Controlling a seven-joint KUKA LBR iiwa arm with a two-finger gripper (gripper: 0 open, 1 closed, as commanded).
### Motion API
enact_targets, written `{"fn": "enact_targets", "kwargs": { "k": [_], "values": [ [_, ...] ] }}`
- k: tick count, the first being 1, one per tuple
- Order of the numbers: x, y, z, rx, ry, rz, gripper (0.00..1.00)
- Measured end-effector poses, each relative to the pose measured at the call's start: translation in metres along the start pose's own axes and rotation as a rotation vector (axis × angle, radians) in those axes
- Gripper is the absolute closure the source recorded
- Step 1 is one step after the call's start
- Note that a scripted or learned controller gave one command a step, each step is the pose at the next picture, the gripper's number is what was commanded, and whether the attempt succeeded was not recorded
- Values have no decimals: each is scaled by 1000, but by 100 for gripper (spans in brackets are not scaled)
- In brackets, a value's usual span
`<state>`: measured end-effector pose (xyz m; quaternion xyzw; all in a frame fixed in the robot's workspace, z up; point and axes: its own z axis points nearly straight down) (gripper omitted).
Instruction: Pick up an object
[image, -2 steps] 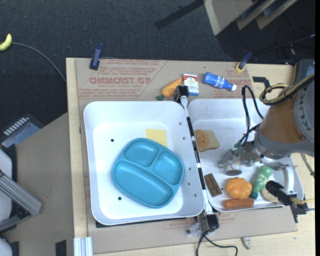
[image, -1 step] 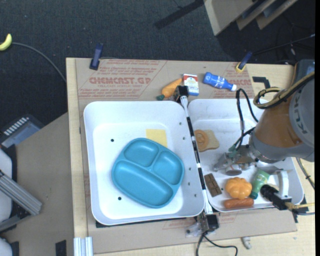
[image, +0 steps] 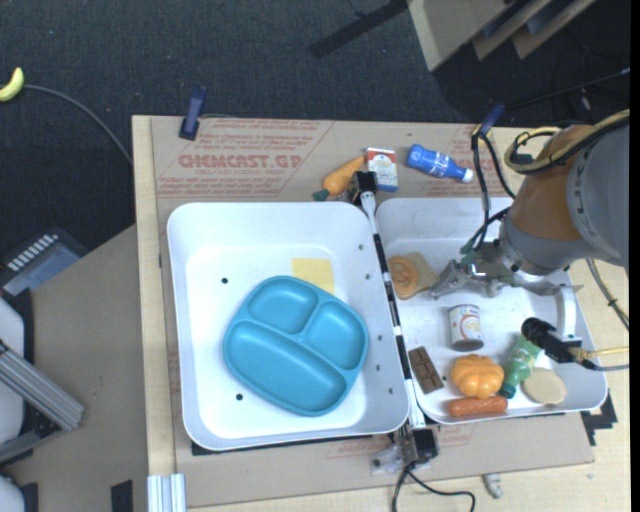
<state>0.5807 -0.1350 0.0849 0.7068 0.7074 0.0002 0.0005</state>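
camera view gives us the grey arm (image: 605, 190) coming in from the right, with its jaws hanging over the right bin (image: 430, 215) just on the far side of the small can (image: 465, 325). we cannot tell whether the jaws are wide or narrow. the can stands upright near the middle of that bin, apart from the other things around it. up and to the left of the can lies a tan round piece (image: 405, 275), close to the bin's left wall. down and to the left of the can lies a brown bar (image: 425, 369). just below the can sits an orange pumpkin-like toy (image: 476, 375), and below that a reddish sausage (image: 478, 407). lower right of the can, a green bottle (image: 521, 362) lies beside a pale round piece (image: 546, 387). well to the left of the can, the left bin (image: 200, 250) holds a blue divided plate (image: 295, 345), with a yellow square (image: 313, 270) at the plate's upper edge. beyond the can, on the bare counter (image: 250, 150), lie an orange piece (image: 345, 177), a small carton (image: 381, 168) and a blue bottle (image: 437, 162).
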Motion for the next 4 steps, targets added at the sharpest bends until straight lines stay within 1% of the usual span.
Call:
{"fn": "enact_targets", "kwargs": {
  "k": [1,2,3,4],
  "values": [
    [31,-47,1,3,2,1,0],
    [25,-84,1,3,1,2,0],
    [25,-83,-10,0,1,2,100],
    [82,-26,-101,-2,1,-1,100]
  ]
}}
